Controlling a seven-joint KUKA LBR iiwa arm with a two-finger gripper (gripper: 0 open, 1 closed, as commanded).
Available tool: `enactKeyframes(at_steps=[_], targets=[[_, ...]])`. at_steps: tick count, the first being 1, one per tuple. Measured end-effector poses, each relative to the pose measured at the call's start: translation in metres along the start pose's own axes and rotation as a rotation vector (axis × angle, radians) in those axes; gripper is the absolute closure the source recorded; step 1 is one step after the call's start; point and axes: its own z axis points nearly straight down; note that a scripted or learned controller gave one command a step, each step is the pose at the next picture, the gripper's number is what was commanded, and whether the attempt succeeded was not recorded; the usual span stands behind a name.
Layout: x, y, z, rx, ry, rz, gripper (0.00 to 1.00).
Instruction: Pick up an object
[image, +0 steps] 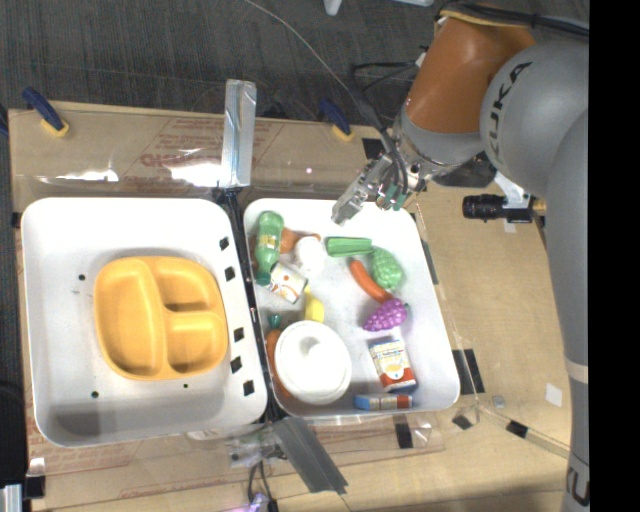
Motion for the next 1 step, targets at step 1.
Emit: enactKeyframes(at_steps=[1], targets=[[-0.0095,0.0015,-0.0217,0.002,0.002,0.076,1.0]])
